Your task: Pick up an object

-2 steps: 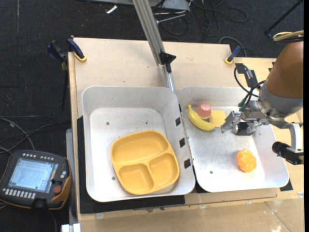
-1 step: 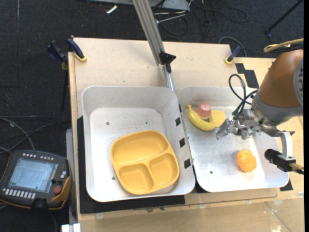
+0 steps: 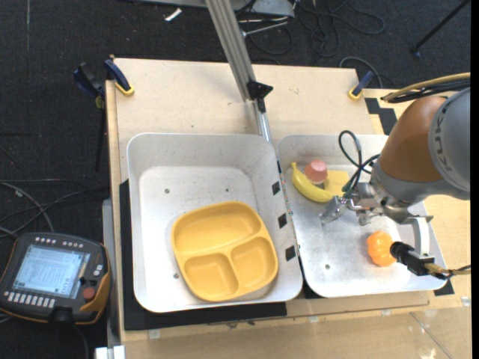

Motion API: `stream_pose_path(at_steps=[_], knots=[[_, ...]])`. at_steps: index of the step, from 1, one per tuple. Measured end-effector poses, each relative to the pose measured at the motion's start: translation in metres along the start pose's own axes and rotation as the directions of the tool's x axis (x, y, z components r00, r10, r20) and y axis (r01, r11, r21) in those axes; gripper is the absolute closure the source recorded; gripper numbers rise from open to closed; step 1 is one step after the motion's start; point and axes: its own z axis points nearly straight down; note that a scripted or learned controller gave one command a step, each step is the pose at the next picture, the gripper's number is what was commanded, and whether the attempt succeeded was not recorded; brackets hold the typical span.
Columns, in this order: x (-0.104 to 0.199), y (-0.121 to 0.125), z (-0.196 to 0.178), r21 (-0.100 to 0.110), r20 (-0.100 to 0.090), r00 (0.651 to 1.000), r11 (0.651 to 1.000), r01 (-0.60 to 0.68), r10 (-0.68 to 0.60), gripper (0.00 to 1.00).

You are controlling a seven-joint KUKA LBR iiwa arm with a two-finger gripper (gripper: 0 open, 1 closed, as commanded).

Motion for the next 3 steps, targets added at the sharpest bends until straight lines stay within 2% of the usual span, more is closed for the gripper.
stream_pose_path(at_steps=[1, 2, 3], knots=[[-0.001, 0.002, -0.014, -0.006, 0.002, 1.0, 1.0, 0.0, 0.0, 1.0], [-0.006, 0.0, -0.076, -0.012, 0.003, 1.0, 1.0, 0.001, -0.001, 1.0], [-0.006, 0.001, -0.109, -0.011, 0.003, 1.0, 1.0, 0.002, -0.002, 1.0]])
